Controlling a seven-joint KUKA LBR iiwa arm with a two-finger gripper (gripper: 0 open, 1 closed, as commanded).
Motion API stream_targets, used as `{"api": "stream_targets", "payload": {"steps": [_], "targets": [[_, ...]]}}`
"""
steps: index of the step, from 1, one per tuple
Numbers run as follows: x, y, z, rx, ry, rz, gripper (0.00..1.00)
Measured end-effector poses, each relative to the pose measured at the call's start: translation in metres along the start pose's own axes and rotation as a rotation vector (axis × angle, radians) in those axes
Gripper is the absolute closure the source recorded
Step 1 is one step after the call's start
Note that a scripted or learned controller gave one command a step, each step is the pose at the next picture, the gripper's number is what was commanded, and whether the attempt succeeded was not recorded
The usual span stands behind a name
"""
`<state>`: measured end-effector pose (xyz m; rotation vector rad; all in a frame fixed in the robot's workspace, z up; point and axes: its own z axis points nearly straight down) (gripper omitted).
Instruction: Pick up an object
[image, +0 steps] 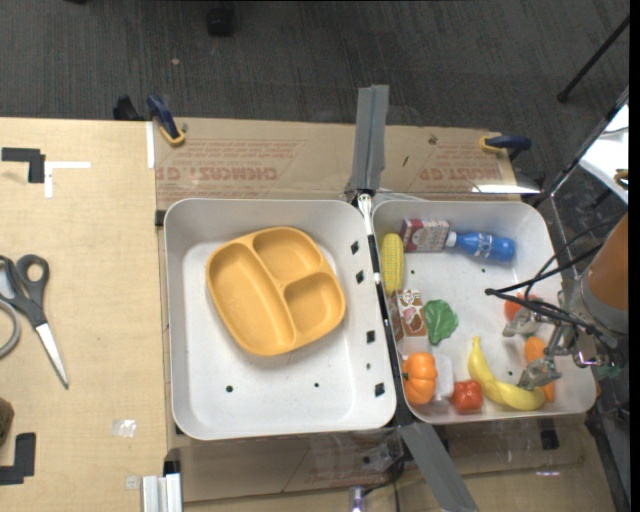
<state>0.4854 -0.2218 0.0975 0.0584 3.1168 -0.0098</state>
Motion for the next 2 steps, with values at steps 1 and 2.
{"api": "stream_targets", "payload": {"steps": [1,2], "targets": [[-0.0002,0.0008,0.0001,0.0,0.0,-0.011,0.0],[-0.0006,0.0017,0.0001,-0.001,0.0,-0.041,0.0]]}}
